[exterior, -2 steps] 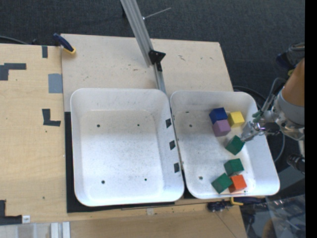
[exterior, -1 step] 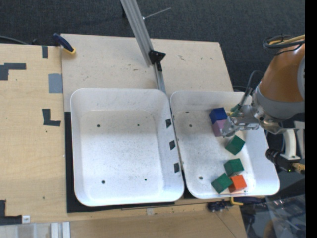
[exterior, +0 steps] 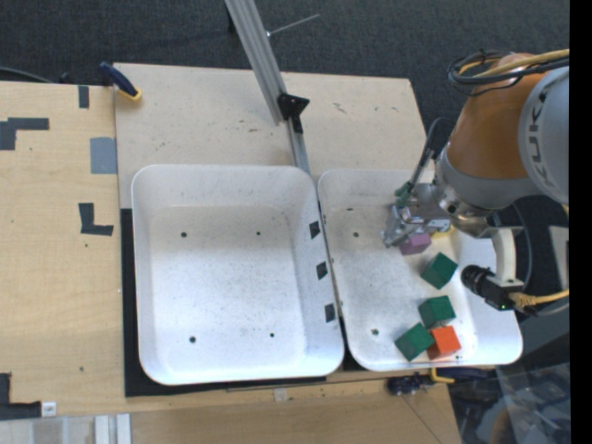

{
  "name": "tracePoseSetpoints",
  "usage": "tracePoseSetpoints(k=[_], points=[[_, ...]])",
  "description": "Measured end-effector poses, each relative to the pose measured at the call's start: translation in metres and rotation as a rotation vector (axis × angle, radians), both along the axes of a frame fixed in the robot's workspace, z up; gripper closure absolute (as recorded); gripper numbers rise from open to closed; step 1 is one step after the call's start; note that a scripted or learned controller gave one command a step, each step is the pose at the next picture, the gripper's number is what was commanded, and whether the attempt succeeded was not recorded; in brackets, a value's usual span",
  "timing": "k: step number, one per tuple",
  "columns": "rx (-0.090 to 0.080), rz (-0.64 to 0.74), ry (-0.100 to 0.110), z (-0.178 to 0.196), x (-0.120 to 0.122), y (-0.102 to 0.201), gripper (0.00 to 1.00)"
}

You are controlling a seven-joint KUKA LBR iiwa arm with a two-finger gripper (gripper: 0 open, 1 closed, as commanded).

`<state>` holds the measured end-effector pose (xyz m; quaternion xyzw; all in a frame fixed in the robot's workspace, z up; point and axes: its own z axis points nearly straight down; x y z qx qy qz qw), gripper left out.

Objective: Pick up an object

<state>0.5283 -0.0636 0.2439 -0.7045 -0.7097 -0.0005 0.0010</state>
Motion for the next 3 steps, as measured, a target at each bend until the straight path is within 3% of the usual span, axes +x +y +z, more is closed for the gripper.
tracePoseSetpoints(k=[1,3], points=[[-0.001,0.0,0.002,-0.005,0.003,0.057,1.0],[-0.001,0.0,0.001,-0.026,0.034,0.163,1.0]])
